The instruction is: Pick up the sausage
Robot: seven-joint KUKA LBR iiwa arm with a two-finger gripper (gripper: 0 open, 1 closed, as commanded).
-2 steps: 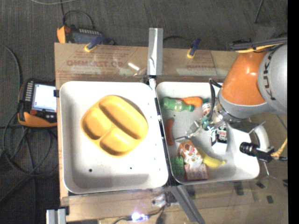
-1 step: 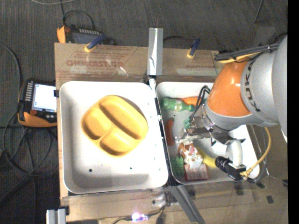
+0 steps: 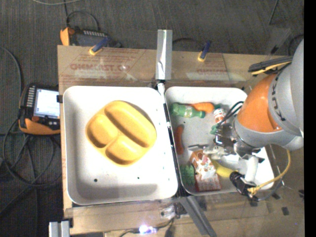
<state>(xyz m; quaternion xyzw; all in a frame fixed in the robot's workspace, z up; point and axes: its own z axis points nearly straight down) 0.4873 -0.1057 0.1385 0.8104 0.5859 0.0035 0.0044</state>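
A pendant (image 3: 39, 110) with a lit screen lies on the floor at far left, beside the tabletop (image 3: 118, 65). The left bin (image 3: 74, 181) holds a yellow divided dish (image 3: 121, 131), tilted, near its middle. The right bin (image 3: 256, 95) sits just beside it, sharing the centre wall. Along that bin's left side lies the sausage (image 3: 179, 138), thin, red and lengthwise, apart from the claw. Above it rest a green bottle (image 3: 187, 111) and a carrot (image 3: 203, 106), touching. Below the sausage are a green item (image 3: 187, 173) and a red-and-white packet (image 3: 204, 169), side by side. The arm (image 3: 269, 115) reaches in from the right; the claw (image 3: 222, 149) hangs over the packet's upper edge and a yellow thing (image 3: 223, 170). How far the claw is open I cannot tell, nor whether it has hold of anything.
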